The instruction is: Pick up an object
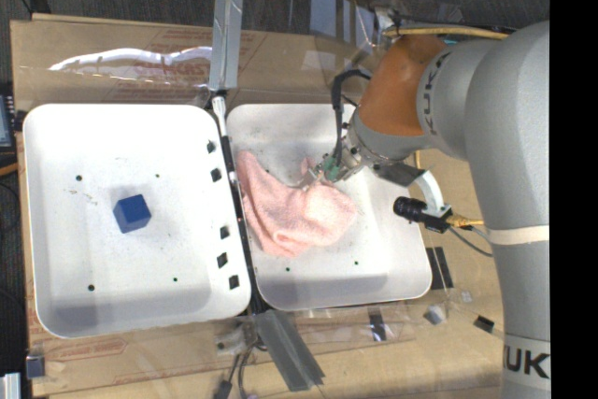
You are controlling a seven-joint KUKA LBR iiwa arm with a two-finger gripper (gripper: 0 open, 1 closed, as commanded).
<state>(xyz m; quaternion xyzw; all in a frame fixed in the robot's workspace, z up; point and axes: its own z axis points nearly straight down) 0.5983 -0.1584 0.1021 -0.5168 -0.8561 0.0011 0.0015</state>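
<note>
A pink cloth lies crumpled in the right bin, spread from the bin's left wall toward its middle. My gripper is down at the cloth's upper right edge, where a small fold of pink fabric rises up to its tip. The arm's grey body and orange band hang over the bin's upper right part. A blue cube rests on the floor of the left bin, far from the gripper.
A metal divider bar runs between the two bins, with black clips along their shared edge. A black cable fitting sticks out beside the wrist. Brown cardboard surrounds the bins.
</note>
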